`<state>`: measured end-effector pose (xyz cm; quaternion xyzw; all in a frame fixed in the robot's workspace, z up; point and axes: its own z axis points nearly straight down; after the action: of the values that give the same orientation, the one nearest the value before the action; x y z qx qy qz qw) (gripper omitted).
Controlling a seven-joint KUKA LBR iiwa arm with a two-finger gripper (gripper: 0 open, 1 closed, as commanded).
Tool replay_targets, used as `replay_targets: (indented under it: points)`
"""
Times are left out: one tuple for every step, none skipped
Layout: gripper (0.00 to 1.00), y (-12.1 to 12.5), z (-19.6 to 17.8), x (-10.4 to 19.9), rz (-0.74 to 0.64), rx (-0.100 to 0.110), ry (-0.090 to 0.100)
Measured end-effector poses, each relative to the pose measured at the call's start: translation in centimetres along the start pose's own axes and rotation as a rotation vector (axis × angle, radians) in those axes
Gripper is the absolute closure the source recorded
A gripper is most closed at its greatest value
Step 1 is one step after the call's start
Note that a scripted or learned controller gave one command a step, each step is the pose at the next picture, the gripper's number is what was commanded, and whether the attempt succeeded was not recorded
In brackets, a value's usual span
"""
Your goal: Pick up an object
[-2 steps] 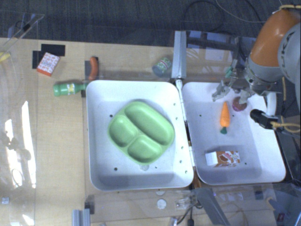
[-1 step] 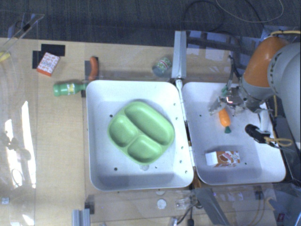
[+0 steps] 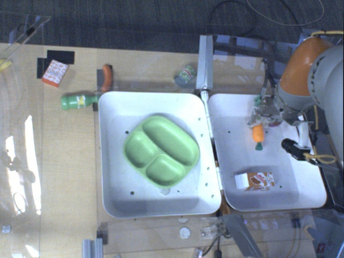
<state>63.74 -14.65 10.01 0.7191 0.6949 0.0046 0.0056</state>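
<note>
Orange carrot point(image 3: 259, 134) under gripper point(image 3: 263, 118), right bin point(image 3: 301, 198), green tray point(image 3: 161, 150) left

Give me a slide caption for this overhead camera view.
Arm's gripper over a toy carrot in the right bin; green divided plate in the left bin.

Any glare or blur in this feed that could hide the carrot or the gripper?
Camera view: bright glare streaks lie on the bench far left, away from both bins; the right bin is evenly lit with soft shadows; the carrot reads clearly; the gripper just above it is small and slightly blurred.
</note>
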Motion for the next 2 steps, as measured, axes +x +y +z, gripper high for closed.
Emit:
replay_targets:
  points:
    - [1.0, 0.51, -8.56, 2.83, 0.028, 0.006, 0.0]
    - [0.0, 0.5, -8.53, 2.84, 0.028, 0.007, 0.0]
